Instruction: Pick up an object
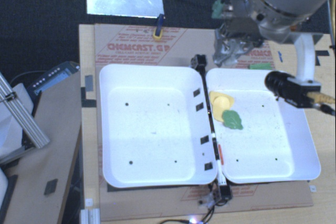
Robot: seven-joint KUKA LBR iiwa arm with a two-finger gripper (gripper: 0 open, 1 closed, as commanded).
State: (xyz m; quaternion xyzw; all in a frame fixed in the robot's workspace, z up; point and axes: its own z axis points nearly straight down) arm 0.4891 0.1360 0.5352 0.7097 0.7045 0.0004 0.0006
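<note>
Your tool (231, 52) hangs high over the far edge of the right bin (299, 165), just past its far-left corner, below the grey wrist and orange band. You cannot tell from this view how it stands, and nothing shows in its grip. Two candidate things lie in the right bin against its left wall, by the divider: a yellow object (220, 103) and a green object (232, 119), touching or nearly so, the green one nearer and slightly right of the yellow. The left bin (152, 128) carries nothing to pick. Judged from this, you are at the approach step: no descent begun, no contact. The next move calls for bringing the tool nearer and a little left, over the pair, then lowering without clipping the bin wall. The yellow object's long axis runs roughly far to near along the wall; the green one looks lumpy, its long axis slanting near-right. Which end leads on either is too small to tell.
</note>
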